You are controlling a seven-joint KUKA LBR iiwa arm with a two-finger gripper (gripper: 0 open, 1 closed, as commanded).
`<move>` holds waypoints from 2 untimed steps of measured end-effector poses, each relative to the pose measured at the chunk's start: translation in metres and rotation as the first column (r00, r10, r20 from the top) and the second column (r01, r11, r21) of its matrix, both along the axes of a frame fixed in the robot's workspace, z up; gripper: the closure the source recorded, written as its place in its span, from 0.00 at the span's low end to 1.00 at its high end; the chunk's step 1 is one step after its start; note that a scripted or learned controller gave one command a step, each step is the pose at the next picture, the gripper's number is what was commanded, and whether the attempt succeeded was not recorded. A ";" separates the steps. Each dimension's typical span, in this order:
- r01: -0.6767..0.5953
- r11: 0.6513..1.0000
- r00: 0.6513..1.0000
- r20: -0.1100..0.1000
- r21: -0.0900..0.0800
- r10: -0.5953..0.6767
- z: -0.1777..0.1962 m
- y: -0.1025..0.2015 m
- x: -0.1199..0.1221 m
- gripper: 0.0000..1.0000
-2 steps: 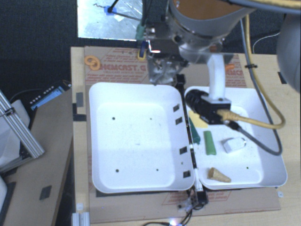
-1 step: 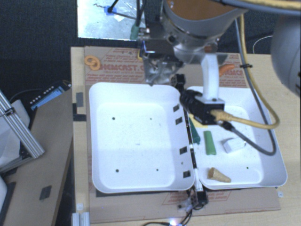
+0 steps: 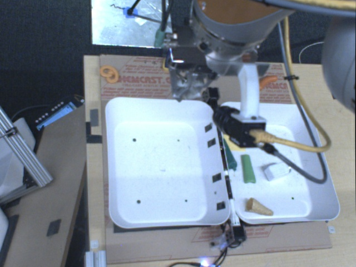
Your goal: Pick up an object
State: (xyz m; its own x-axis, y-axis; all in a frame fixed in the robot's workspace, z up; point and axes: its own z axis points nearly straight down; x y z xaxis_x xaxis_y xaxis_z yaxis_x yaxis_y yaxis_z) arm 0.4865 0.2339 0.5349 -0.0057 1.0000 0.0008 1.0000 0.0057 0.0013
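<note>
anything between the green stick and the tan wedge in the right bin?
No. In the camera view, only bare white bin floor separates the green stick from the tan wedge.

Bins [image 3: 156,121]: smooth white plastic, slight gloss. Base sheet [image 3: 139,77]: matt printed cardboard. Green stick [image 3: 248,169]: smooth plastic. Cable [image 3: 300,146]: glossy yellow sheath. Rail [image 3: 25,154]: bare metal.

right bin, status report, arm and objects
Gripper over bins' far edge, grasp state unclear. Green stick, white block, tan wedge loose in right bin. Cable crosses bin.
</note>
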 end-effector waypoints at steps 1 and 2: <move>0.000 1.000 1.000 0.000 0.000 0.000 0.000 0.000 0.000 1.00; 0.000 1.000 1.000 0.000 0.000 0.000 0.000 0.000 0.000 1.00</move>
State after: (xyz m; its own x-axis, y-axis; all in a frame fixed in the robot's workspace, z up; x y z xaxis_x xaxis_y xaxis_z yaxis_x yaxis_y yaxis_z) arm 0.4865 0.2339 0.5349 -0.0056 1.0000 0.0007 1.0000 0.0056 0.0013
